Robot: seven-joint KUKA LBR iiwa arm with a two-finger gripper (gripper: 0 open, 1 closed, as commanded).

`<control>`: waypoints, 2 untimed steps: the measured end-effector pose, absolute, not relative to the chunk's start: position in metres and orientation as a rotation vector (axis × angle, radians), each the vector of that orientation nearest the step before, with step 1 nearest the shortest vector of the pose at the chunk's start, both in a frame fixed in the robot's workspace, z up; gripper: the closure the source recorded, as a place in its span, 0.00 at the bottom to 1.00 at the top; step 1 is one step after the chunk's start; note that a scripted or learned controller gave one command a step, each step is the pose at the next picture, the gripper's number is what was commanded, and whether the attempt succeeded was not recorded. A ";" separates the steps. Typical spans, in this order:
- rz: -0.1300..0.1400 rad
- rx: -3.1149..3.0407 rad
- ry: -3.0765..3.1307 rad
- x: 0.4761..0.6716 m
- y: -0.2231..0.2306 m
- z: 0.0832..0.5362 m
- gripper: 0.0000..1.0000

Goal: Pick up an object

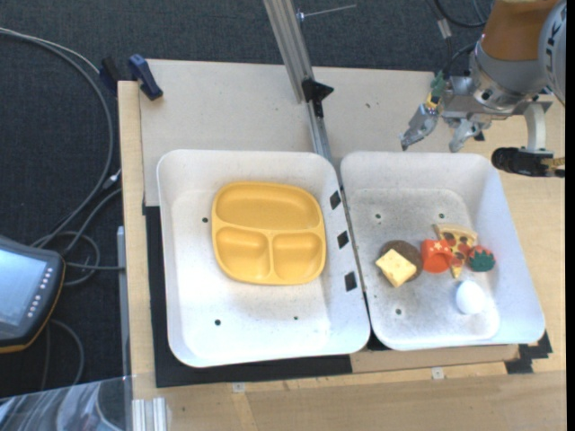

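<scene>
- A pale wooden counter (225, 97) is seen across the middle of the frame, set on dark carpet (54, 7) that fills the upper and left parts.
- Two shallow white bins are placed side by side on the counter: the left bin (180, 330) and the right bin (512, 232), touching along their inner edges.
- A yellow divided tray (268, 232) is lying flat in the left bin.
- Small objects are grouped in the lower right of the right bin: a yellow cheese wedge (395, 267) resting on a brown disc (406, 251), a red piece (437, 256), a pizza slice (456, 239), a green piece (483, 260) and a white egg (468, 296).
- The hand (442, 134) is held above the counter at upper right, just beyond the right bin's far rim; its fingers are spread wide and nothing is held.
- An aluminium post (286, 25) rises at centre top.
- Black cables (63, 52) trail over the carpet at left, and a screen device (25, 285) is noted at the left edge.
</scene>
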State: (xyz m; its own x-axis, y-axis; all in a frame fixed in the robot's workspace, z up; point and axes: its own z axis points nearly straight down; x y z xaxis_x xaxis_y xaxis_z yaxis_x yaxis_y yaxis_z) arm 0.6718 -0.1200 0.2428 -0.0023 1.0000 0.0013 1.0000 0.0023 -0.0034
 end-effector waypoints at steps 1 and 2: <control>0.004 -2.217 -2.221 0.672 -0.120 0.243 0.00; 0.008 -2.216 -2.217 0.663 -0.118 0.184 0.00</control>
State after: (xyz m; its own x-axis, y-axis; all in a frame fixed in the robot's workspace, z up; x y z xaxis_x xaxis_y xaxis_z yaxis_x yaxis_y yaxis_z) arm 0.6626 -0.1180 0.1839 -0.0005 1.0000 0.0011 1.0000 0.0005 -0.0087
